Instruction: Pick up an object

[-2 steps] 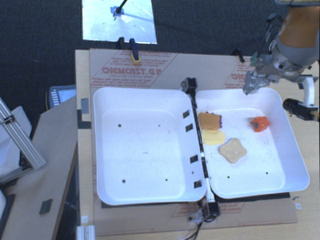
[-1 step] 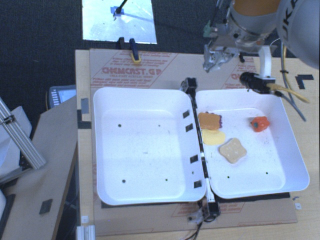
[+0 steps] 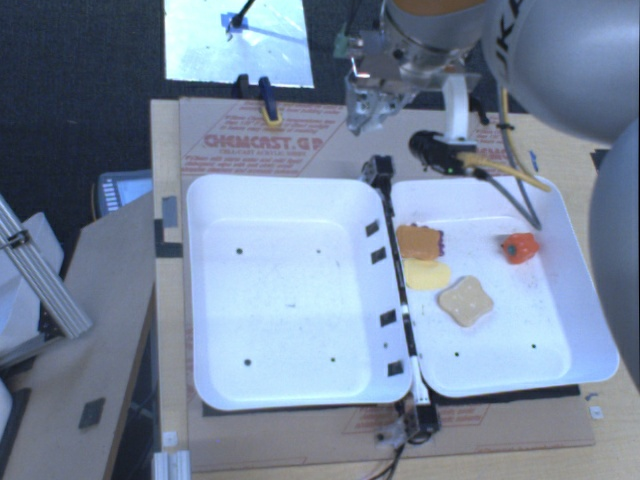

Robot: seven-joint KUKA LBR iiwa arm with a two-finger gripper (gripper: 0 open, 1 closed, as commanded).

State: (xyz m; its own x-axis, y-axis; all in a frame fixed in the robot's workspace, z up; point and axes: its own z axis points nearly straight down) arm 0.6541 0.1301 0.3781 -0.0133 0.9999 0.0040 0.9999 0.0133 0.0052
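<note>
Gripper (image 3: 370,118) hovered above bins, grasp state unclear, nothing visibly held; you needed descent squarely over toast slice (image 3: 465,301), right bin (image 3: 560,353).

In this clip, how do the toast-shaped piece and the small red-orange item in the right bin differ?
The toast-shaped piece is pale tan; the red-orange item is bright with a dark spot. The toast-shaped piece is broader and lies flat; the red-orange item is smaller and lumpier. The toast-shaped piece sits nearer the bin's front, close to a yellow slice; the red-orange item lies apart, toward the right wall. Both rest in the right bin, untouched.
</note>
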